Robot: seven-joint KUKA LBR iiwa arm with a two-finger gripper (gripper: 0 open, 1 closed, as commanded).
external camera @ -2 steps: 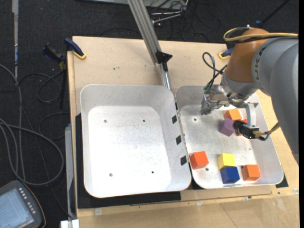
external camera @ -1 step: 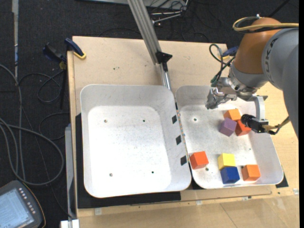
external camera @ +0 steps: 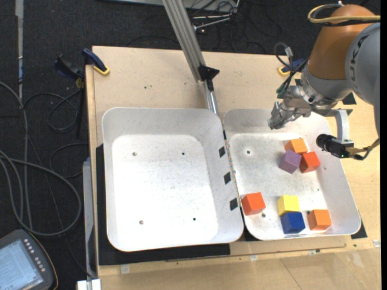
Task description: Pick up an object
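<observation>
My claw (external camera: 277, 121) hangs over the right bin's (external camera: 338, 222) far edge; whether it is clenched or released, I cannot tell. Nearest: orange block (external camera: 296, 145), purple block (external camera: 290, 161), red block (external camera: 309, 161), touching in a cluster.

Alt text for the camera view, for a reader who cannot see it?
A grey-and-orange robot arm's gripper hovers over the far edge of the right bin, which holds seven small blocks: orange, purple, yellow and blue. The left bin sits alongside.
</observation>
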